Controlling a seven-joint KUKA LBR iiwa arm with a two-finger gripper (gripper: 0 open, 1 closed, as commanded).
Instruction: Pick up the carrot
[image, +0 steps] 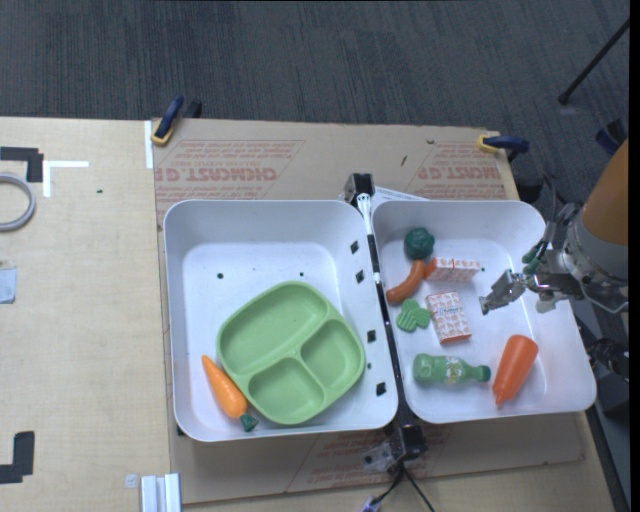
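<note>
Carrot (225, 388) left of tray (290, 350)

The arm (610, 215) reaches in from the right, wrist angled leftward.

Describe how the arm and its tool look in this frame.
At the right edge, the arm shows an orange band above a grey wrist section. The tool is a small grey-and-black metal assembly with thin dark fingers, and dark cabling runs beside the wrist.
</note>
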